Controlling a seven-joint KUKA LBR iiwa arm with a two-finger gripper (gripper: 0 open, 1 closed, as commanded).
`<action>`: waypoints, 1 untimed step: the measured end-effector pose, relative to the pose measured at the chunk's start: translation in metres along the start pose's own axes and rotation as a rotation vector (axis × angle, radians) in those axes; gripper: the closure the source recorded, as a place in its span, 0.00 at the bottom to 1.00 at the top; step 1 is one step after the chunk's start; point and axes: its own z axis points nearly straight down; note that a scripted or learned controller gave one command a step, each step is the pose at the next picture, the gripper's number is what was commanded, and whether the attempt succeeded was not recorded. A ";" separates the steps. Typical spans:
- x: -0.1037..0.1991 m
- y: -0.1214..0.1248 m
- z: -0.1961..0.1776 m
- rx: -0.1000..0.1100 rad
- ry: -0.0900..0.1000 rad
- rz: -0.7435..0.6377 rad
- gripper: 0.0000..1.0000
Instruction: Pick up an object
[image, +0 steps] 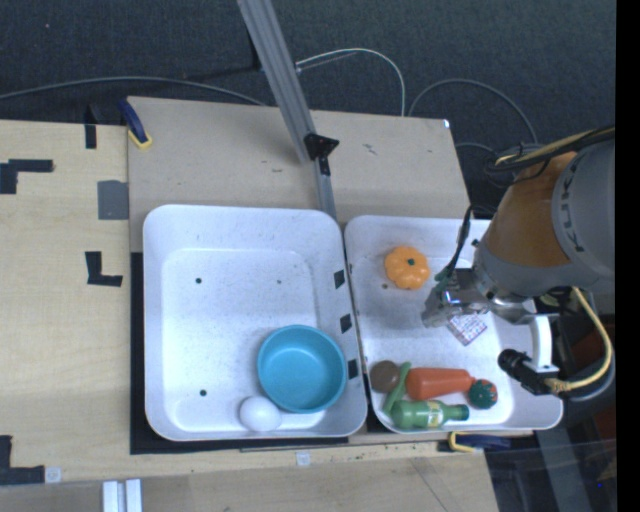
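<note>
Dark carpet behind, cables trailing across it. The bench (60, 330) is pale wood-grain board with black tape marks, and a plainer tan panel (280, 150) sits under the far ends of the bins. A grey metal pole (285, 85) slants in from the top edge and ends at a black clamp.

We see two shallow white bins, smooth moulded plastic with rounded corners and faint speckling.

Left bin (200, 250): a glossy round blue bowl (301, 368) sits near its front right corner, and a small matte white ball (259, 412) touches the bowl's front left side, against the front edge.

Right bin (400, 320): an orange pumpkin-shaped toy (407, 268), ribbed and rounded, sits toward the far edge, centre, lying free on the floor. Along the front edge is a cluster: a brown round piece (384, 376), a long tapered orange carrot (438, 381), a green bottle-like object (428, 412) lying on its side, and a small dark green round item with a red spot (482, 394).

The gripper (447, 305) is over the right bin's right half, just right of and nearer than the pumpkin, apart from it. There is metallic hardware and a small patterned tag beside it. We cannot tell the pincer state, since the wrist blocks it. Nothing visible is held.

The arm has a grey shell with an orange band.
</note>
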 end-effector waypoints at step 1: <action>-0.010 -0.004 -0.052 -0.002 -0.001 0.001 1.00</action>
